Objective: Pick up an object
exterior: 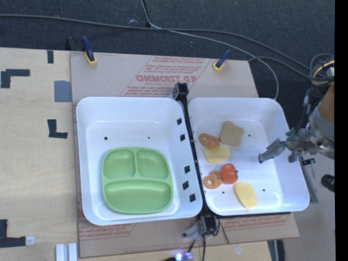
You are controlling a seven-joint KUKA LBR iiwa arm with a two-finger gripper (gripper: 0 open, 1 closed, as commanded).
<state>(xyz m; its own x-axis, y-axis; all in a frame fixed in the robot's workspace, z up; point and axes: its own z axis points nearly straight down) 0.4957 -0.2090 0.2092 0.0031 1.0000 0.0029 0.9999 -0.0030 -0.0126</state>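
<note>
From above, the desk point(32, 162) carries a brown cardboard sheet point(163, 78), held at its far edge by two clamps with blue handles point(88, 52), and on that sheet two shallow white bins side by side. The left bin point(89, 113) holds a green divided plate point(137, 180) with three compartments, lying flat toward the bin's near edge.

The right bin point(266, 110) holds the small food pieces, all gathered in its left half. A brown toast-like slice point(231, 134) lies farthest back. Just left of it is a small pretzel point(209, 141), and touching the pretzel's near side a pale yellow flat piece point(217, 154). Nearer the bin's front edge sit a red tomato point(229, 173) and a second pretzel point(212, 180), the two touching. A yellow lemon-like piece point(245, 194) lies closest to the front edge, slightly apart from the tomato.

The arm reaches in over the right bin's right wall, and the pincer point(270, 151) hangs over the bin's right half, well apart from the food pieces. Nothing sits between its fingers; whether they are spread or pressed together I cannot tell at this angle.

Black cables point(163, 29) run across the dark floor beyond the desk's far edge.
</note>
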